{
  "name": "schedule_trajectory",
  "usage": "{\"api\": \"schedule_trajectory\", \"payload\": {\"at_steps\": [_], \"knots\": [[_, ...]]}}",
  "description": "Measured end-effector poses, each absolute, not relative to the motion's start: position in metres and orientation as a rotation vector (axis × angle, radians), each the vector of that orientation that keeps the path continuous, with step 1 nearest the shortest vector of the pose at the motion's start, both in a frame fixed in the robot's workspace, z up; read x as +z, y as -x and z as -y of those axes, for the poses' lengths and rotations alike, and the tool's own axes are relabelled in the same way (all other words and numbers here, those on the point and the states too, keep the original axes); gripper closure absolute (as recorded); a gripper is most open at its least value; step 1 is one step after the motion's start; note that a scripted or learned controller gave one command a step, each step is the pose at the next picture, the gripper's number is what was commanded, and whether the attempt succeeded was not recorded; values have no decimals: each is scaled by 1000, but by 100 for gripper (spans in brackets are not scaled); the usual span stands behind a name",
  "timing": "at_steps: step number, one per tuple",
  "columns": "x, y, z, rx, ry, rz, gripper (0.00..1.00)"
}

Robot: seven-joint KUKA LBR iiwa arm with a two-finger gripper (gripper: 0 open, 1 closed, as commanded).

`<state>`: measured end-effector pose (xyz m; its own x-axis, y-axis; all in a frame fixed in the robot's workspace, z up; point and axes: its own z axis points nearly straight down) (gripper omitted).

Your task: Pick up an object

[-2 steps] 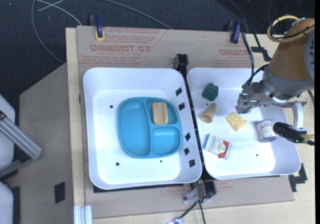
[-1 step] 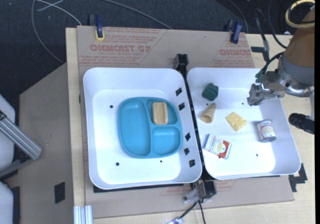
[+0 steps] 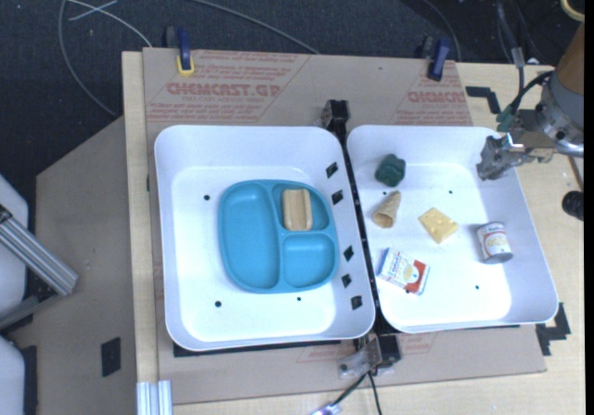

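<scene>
The right bin (image 3: 464,297) holds several small objects: a dark green lump (image 3: 391,169), a tan cone (image 3: 387,209), a yellow wedge (image 3: 437,224), a small can (image 3: 494,242) lying on its side, and a white and red packet (image 3: 405,271). My gripper (image 3: 492,165) hangs over the bin's upper right corner, above and slightly right of the can and well right of the green lump. Nothing can be seen held in it.
The left bin (image 3: 186,218) carries a blue divided plate (image 3: 246,237) with a tan bread-like block (image 3: 297,209) in its upper right compartment. A black divider (image 3: 343,209) runs between the bins. Clamps and cables sit at the bench's far edge.
</scene>
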<state>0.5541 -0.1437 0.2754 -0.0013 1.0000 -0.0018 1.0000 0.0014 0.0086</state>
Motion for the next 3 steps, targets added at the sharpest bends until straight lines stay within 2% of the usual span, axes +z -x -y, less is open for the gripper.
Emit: {"api": "schedule_trajectory", "payload": {"at_steps": [1, 2, 3], "knots": [[257, -547, 95, 1, -2219, -2230, 100], [255, -531, 38, 0, -2218, -2231, 100], [251, -533, -11, 0, -2218, -2230, 100]]}}
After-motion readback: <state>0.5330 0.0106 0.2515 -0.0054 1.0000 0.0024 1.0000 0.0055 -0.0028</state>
